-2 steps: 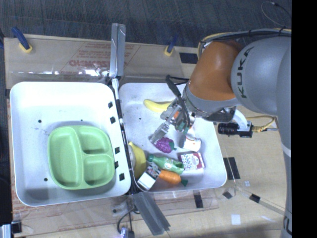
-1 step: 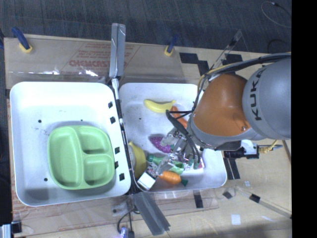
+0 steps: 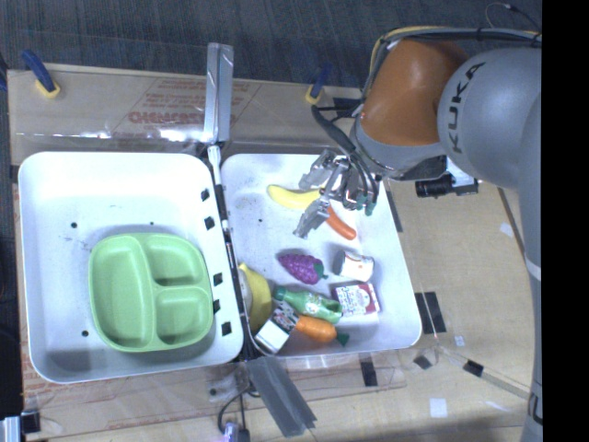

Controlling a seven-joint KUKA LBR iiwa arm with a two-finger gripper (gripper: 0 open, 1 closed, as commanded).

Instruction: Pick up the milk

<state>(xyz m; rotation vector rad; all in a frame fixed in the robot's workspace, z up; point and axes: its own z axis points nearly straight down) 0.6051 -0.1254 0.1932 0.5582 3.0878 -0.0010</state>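
Wood bench (image 3: 460,274) w/ two white bins; green tray (image 3: 152,290) in left bin (image 3: 37,247). Milk (image 3: 358,299), small red-white carton, lies near-right in right bin (image 3: 400,274). Gripper (image 3: 324,201) hangs open over banana (image 3: 290,195), holding nothing.

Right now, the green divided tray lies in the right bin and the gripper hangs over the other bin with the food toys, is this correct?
Not quite. The green divided tray lies in the left bin, not the right one. The rest holds: the camera view shows the gripper over the right bin, where the food toys lie.
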